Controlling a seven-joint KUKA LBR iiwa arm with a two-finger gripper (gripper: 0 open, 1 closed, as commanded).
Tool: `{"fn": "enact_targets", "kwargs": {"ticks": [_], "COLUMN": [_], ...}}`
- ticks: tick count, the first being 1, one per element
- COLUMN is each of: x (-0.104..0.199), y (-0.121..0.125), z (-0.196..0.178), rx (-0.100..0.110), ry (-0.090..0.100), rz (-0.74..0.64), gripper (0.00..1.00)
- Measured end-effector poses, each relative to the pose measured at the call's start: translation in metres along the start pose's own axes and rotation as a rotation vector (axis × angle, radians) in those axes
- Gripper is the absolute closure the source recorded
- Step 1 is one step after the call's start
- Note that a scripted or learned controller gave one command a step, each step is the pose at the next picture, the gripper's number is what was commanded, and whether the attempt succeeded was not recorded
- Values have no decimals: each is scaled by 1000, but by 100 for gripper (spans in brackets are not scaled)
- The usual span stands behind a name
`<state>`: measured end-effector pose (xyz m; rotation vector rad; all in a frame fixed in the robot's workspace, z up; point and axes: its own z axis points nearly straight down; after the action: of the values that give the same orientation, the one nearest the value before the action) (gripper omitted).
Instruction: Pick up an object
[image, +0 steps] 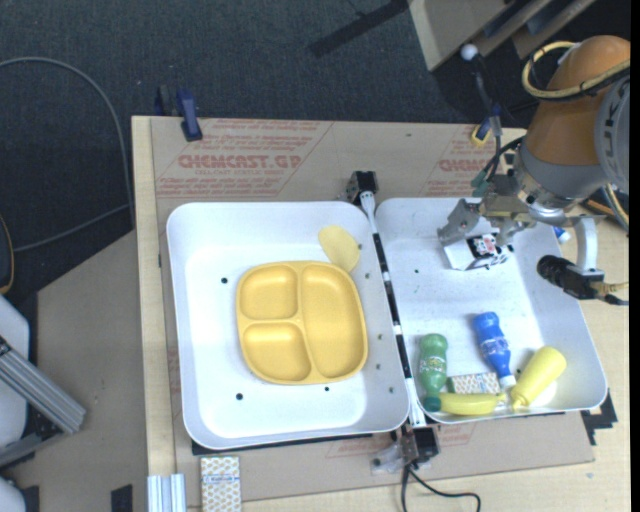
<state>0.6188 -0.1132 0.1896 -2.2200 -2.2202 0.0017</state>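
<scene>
Two bins | blue bottle: white cap, lying flat | tool: grip state unclear

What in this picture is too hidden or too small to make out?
- Gripper, camera view: the arm's wrist covers its fingers; open or shut is unclear.
- Small box: print too small to read.
- Banana: its right end is tucked under the yellow bottle.
- Arm: cut off by the right edge.

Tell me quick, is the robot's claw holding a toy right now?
Gripper: over the back of the right bin, nothing seen between its fingers; open or shut cannot be told.
</scene>
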Motion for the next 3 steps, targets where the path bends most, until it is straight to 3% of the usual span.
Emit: {"fn": "enact_targets", "kwargs": {"ticks": [1, 2, 3], "x": [-46, -26, -26], "y": [-26, -80, -79], "z": [105, 106, 95], "rx": [1, 1, -2], "ry": [0, 1, 0], "rz": [2, 1, 2], "gripper": [0, 0, 100]}}
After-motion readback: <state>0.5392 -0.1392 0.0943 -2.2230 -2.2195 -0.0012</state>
